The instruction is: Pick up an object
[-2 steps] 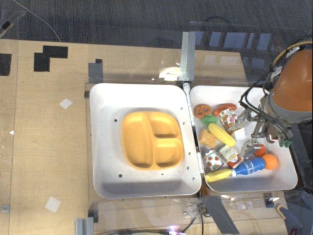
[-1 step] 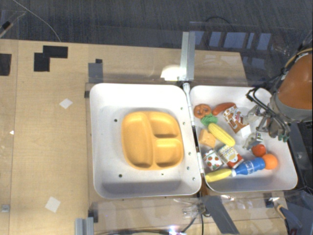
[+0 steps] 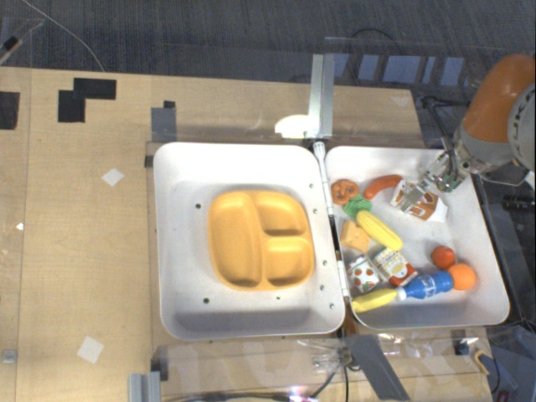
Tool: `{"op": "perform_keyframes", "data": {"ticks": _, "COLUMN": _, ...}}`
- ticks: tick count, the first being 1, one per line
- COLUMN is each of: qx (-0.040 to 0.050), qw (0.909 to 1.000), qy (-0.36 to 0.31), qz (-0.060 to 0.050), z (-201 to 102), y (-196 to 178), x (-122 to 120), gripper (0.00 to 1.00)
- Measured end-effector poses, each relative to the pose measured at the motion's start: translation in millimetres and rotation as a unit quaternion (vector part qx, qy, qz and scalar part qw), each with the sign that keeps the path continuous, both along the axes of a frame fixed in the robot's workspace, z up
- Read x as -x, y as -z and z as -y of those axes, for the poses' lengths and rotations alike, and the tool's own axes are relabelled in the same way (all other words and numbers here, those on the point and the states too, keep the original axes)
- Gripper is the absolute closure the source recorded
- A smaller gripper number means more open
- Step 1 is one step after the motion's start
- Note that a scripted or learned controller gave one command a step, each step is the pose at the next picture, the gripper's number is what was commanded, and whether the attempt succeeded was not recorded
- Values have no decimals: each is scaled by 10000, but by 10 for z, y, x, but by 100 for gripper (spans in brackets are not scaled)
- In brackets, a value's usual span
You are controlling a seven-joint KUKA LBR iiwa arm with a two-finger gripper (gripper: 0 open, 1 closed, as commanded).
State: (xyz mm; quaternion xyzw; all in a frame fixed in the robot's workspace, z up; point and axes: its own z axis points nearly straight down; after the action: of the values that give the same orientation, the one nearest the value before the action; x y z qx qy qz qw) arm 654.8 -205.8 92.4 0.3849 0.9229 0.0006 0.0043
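Note:
My gripper (image 3: 441, 177) hangs over the far right part of the right bin (image 3: 494, 266), at the end of the grey arm with the orange band (image 3: 501, 99). Just left of it and below lies a brown and white packet (image 3: 416, 200); whether the two touch I cannot make out. Further left in this bin are a red sausage (image 3: 383, 184), a round brown toy (image 3: 343, 191) and a yellow corn cob (image 3: 376, 229). Along the near side lie a red ball (image 3: 443, 256), an orange (image 3: 461, 276), a blue bottle (image 3: 427, 286) and a banana (image 3: 373, 300).
The left bin (image 3: 180, 224) holds a yellow divided plate (image 3: 260, 237). A cheese wedge (image 3: 356, 239) and two small cartons (image 3: 377, 270) crowd the right bin's left side. A metal post (image 3: 322, 90) stands behind the bins' shared wall.

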Motion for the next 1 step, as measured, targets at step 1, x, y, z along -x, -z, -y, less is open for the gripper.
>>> {"op": "perform_keyframes", "data": {"ticks": 1, "qx": 19, "qw": 9981, "qy": 619, "qz": -5, "z": -238, "y": 37, "x": -31, "gripper": 0}}
